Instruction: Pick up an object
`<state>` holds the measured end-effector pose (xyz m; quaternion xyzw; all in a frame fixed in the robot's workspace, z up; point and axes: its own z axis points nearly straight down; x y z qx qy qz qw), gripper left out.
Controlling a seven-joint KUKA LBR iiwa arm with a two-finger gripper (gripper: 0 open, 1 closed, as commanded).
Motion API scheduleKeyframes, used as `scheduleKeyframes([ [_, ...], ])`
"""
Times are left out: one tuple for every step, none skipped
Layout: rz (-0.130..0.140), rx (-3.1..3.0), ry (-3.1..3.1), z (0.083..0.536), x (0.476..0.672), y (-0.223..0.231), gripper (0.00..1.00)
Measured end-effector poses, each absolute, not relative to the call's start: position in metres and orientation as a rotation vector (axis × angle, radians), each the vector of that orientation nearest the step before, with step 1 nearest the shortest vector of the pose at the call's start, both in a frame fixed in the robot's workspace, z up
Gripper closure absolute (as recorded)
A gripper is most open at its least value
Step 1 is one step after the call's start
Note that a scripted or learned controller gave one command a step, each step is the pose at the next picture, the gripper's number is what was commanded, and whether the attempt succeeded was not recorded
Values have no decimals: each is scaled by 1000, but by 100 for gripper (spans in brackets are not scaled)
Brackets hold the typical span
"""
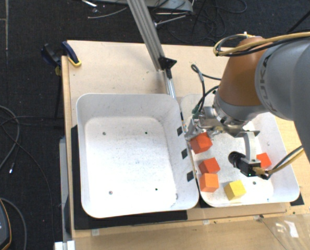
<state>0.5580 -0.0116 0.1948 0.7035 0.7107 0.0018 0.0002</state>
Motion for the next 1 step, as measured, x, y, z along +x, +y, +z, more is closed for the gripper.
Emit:
scheduleKeyframes([
  [-3,2215,2238,199,494,58,100],
])
